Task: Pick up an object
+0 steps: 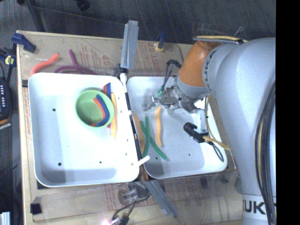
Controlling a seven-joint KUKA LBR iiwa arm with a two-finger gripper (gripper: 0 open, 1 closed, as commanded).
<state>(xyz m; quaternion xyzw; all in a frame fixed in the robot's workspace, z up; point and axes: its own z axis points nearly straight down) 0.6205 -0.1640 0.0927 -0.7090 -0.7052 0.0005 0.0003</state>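
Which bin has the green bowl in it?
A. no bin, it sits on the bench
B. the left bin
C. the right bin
B. The green bowl sits inside the left bin, with coloured strips leaning on it; the right bin has green and orange strips, and the gripper is over that one.

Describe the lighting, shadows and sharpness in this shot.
Camera view: even overhead light, mild glare on the left bin; a soft shadow along its lower inside wall; the arm looms large and slightly soft at the right; the pincer is small and blurry over the right bin.
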